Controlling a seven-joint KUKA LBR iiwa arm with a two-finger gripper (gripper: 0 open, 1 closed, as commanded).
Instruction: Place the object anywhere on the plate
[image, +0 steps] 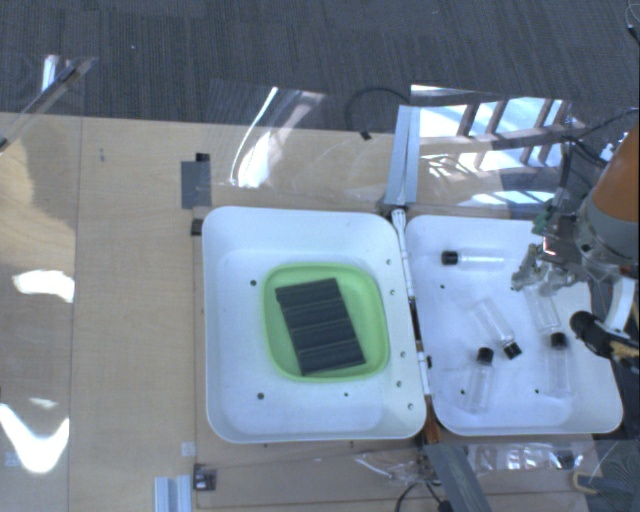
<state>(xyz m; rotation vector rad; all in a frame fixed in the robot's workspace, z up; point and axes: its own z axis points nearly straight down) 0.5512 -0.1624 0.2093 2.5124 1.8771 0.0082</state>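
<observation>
My gripper (543, 268) hangs over the right bin (440, 400), near its right edge and toward the far side. From this slanted view I cannot tell how it is set, and I see nothing held in it. The orange band of my arm (615, 190) sits above it at the right margin.

Right bin contents: several small clear vials with black caps, all lying down.
- One vial (470, 259) near the far left corner of the bin, cap pointing left, well apart from the rest.
- One vial (497, 327) near the middle, lying at a slant with its cap toward the near side.
- One vial (481, 377) just beside it, toward the near edge; its cap sits close to the middle vial's cap.
- One vial (558, 365) toward the near right corner, cap at its far end.
- One more clear vial (545, 312) just below my gripper; hard to make out against the white.

Left bin (225, 400): a green plate (375, 300) rests in the middle. A dark ribbed block (319, 326) lies on the plate, slightly turned, covering most of its centre.

Both bins stand side by side on the wooden bench (100, 300), their inner edges touching.
</observation>
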